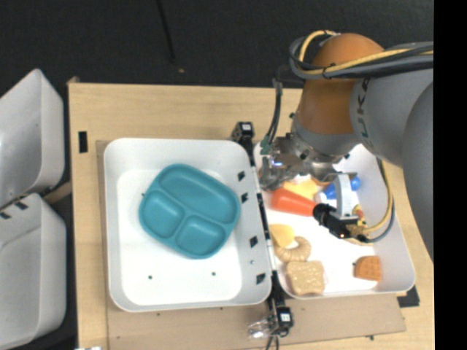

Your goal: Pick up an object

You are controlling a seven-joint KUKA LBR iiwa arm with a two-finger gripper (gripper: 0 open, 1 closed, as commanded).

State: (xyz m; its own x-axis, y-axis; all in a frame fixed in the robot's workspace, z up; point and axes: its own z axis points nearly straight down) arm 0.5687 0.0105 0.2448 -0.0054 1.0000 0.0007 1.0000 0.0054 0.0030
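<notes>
A slice of toast-coloured toy bread (305, 276) lies at the near edge of the right bin (400, 265), with a pale croissant-like piece (293, 250) just behind it and a small orange-brown piece (368, 268) off to its right. Farther in, an orange carrot-shaped toy (293, 201) lies on its side, touching a yellow piece (310, 189) and near a blue-and-white item (343, 192). The gripper (286, 163) hangs low over the far left corner of this bin, just above the carrot's blunt end — whether it is spread or pressed together cannot be told, since the wrist hides it. Nothing is seen pinched. The left bin (117, 195) holds a teal divided plate (190, 210). To do the pick well, I judge the gripper should centre over the carrot's middle, straddle it across its width, and keep clear of the bin wall and the yellow piece. No brand, label or writing can be read.
</notes>
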